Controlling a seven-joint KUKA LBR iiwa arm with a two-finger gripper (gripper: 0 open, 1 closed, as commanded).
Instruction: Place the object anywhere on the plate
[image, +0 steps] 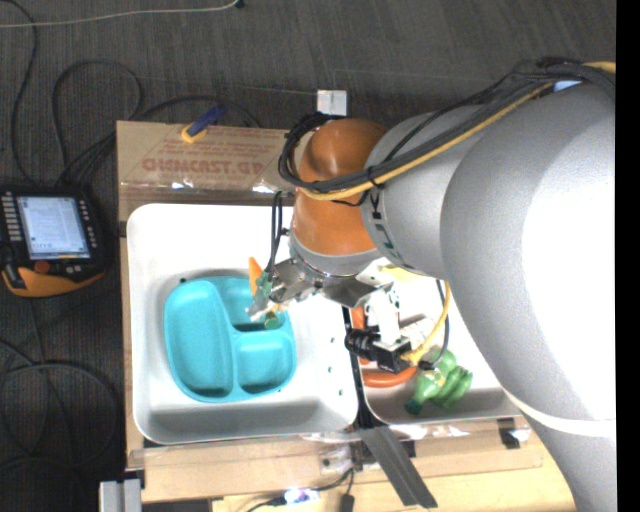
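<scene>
A turquoise divided plate (205, 350) lies in the left bin (150, 250). My gripper (266, 298) hangs over the plate's far right compartment. It is shut on a small toy carrot (256, 269). The carrot's orange tip sticks out above the fingers and its green leafy end shows below them, close to the plate's surface. The orange-banded wrist (335, 200) hides the bin's far right corner.
The right bin (480, 405) holds a green toy (440, 385), an orange item (385, 377) and some small white and yellow pieces (400, 315), partly under the arm. A cardboard sheet (190, 160) lies behind the left bin and a handheld pendant (50, 235) rests at far left.
</scene>
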